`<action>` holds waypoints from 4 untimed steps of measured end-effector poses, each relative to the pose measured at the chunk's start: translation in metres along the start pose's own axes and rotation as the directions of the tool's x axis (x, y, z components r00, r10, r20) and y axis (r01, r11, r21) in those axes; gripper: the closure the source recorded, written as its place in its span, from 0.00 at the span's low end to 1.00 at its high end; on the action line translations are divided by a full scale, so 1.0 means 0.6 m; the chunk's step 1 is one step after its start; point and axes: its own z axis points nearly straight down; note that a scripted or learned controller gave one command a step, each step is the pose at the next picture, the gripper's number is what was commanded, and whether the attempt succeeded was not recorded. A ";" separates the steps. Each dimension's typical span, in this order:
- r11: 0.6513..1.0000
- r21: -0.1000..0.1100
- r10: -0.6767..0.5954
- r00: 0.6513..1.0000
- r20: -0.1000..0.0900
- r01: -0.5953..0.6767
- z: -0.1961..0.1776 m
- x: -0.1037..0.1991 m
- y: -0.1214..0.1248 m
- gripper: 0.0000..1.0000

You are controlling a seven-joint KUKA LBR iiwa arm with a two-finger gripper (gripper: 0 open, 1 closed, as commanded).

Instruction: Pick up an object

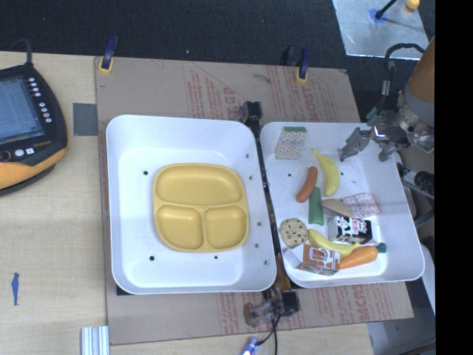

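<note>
The right bin [395,272] holds several toy foods: a green and white box [290,142], a yellow banana [327,170], a red sausage [307,184], a green stick [315,205], a cookie [293,232], a second banana [329,241], a carrot [358,257], a black and white carton [353,230] and a pink packet [362,203]. My gripper [369,148] hangs over the bin's far right corner, just right of the first banana. It stands open with nothing between its fingers.
The left bin [126,198] holds a yellow three-compartment tray [201,205]. A teach pendant [26,128] lies on the bench at far left. Blue clamps [108,54] [301,65] grip the cardboard's far edge.
</note>
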 end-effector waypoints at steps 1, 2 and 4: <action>1.000 0.003 -0.001 1.000 0.000 0.001 0.159 0.065 0.029 0.00; 1.000 0.001 -0.001 1.000 0.001 0.001 0.192 0.082 -0.003 0.00; 1.000 0.005 -0.004 1.000 0.001 0.004 0.175 0.112 -0.021 1.00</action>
